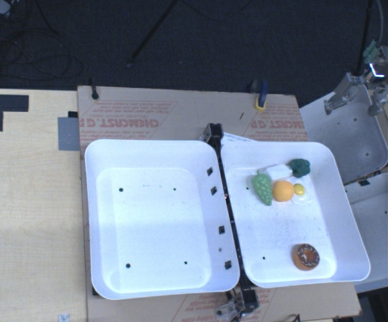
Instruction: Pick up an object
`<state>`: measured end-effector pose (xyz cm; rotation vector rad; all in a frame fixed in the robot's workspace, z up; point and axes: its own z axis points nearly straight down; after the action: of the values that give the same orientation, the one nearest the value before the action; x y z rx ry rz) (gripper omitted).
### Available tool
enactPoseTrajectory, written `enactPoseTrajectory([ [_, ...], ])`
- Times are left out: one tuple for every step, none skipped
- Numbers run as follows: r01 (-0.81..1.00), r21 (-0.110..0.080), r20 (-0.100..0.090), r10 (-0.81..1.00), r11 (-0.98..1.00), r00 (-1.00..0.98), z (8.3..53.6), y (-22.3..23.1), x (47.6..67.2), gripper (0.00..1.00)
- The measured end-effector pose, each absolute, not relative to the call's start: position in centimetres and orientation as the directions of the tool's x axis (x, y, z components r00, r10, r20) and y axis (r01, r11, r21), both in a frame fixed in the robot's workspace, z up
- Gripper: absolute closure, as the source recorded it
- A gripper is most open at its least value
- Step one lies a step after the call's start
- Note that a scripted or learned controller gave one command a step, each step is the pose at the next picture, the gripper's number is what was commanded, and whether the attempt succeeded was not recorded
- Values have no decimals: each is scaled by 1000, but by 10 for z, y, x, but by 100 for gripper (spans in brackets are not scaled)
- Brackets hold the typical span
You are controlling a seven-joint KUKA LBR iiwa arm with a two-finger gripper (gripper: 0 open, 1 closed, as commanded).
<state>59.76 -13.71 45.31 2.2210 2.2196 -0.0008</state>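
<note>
The right bin (pixel 342 206) holds a cluster of small toy foods near its far side. There is a light green bunch of grapes (pixel 263 188) and an orange ball-shaped fruit (pixel 283 191) touching it. A fried egg piece (pixel 301 193) lies just right of the orange fruit. Behind them lie a white block (pixel 278 172) and a dark green broccoli piece (pixel 300 168). A brown doughnut (pixel 306 256) lies alone near the bin's front right corner.
The left bin (pixel 93 180) sits beside the right one, joined by a black clip strip (pixel 222 200). Both rest on a cardboard sheet (pixel 180 116) on the wooden bench. A grey metal plate with a bracket (pixel 352 99) stands at the right.
</note>
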Motion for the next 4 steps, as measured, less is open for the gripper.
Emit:
enactPoseTrajectory([
  [1000,1,-3,1000,-1,1,470,-163,627,0],
  [1000,0,-2,1000,-1,1,478,-197,645,0],
  [1000,-1,-1,1000,-1,1,487,-213,644,0],
  [1000,3,-2,1000,4,-4,541,-212,644,0],
])
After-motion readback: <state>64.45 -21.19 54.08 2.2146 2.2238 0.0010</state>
